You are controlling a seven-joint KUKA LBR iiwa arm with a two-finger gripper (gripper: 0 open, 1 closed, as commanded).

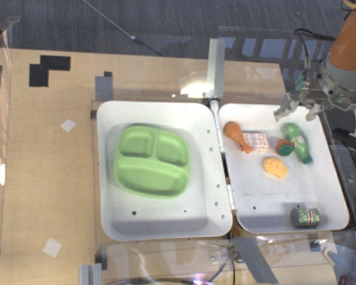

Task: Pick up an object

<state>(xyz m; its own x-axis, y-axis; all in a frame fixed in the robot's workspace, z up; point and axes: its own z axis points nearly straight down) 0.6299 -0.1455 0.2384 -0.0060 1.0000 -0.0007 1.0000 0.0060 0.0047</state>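
My gripper (298, 113) hangs over the far edge of the right bin (320, 189), its two fingers spread open with nothing between them. Just below it lies a green bottle (299, 142), tilted, with a small red and green piece (284, 148) at its left side. Farther left in the same bin are an orange drumstick (237, 135) and a pink and white checked box (256, 141) touching it. A yellow lumpy piece (275, 167) sits mid-bin. At the near right corner lies a small can (307, 217) on its side.
The left bin (107, 206) bears a green divided tray (152, 161). A metal post (216, 70) rises behind the seam between the bins. The near half of the right bin has free floor around the can.
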